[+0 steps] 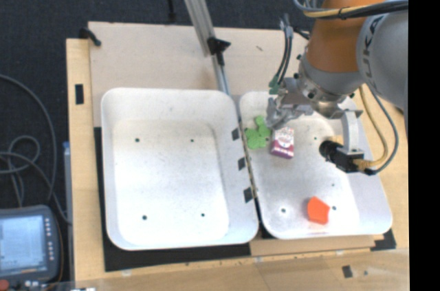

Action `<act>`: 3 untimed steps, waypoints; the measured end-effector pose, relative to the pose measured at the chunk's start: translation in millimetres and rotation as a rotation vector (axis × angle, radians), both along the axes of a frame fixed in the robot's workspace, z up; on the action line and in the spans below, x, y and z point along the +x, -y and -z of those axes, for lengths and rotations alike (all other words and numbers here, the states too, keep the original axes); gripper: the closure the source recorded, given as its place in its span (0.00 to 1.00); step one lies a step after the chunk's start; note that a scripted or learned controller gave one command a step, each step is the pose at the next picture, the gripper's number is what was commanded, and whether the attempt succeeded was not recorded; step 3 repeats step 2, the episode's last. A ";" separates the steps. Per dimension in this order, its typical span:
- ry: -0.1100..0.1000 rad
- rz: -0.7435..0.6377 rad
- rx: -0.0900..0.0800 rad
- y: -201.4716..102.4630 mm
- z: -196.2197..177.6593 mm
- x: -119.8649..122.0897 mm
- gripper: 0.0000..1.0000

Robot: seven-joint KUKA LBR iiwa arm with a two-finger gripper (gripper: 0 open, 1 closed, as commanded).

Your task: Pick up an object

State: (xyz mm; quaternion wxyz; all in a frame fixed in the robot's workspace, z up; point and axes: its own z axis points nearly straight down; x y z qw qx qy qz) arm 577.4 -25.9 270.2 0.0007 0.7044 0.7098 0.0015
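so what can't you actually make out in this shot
- Gripper, camera view: fingers sit under the wrist, too small and dark to tell whether they are open or shut.
- Green object: its upper edge is hidden by the gripper; contact is unclear.
- Purple and white object: markings too blurred to read.
- Orange object: shape too small to identify.

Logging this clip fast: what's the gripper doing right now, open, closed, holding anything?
Gripper: cannot be told from this angle. It sits low in the right bin, above the green toy and beside the small purple carton.
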 end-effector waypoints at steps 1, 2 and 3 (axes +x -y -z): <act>-0.001 0.002 -0.002 -46.3 16.2 17.6 1.00; -0.002 0.002 -0.001 -87.5 27.9 36.6 1.00; -0.002 0.002 -0.001 -87.5 27.9 36.6 1.00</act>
